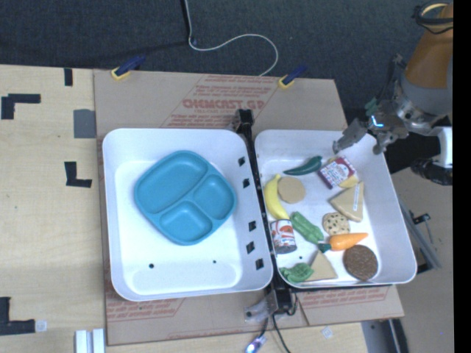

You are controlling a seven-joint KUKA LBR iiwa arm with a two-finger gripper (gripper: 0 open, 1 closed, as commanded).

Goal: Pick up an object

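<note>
The right bin (394, 219) holds several toy foods: a banana (274, 197), a green pepper (303, 166), a red packet (336, 172), a round cracker (291, 190), a cheese wedge (349, 201), a cookie (335, 223), a carrot (346, 240), a small can (283, 236) and a brown patty (360, 262). My gripper (360, 143) hovers over the bin's far right corner, just beyond the red packet. Its fingers are spread open with nothing between them.
A blue divided plate (185, 195) lies in the left bin (125, 271). Both bins rest on a cardboard sheet (213, 101). A white cable (228, 44) loops behind the bins. The arm's orange band (430, 50) sits at the upper right.
</note>
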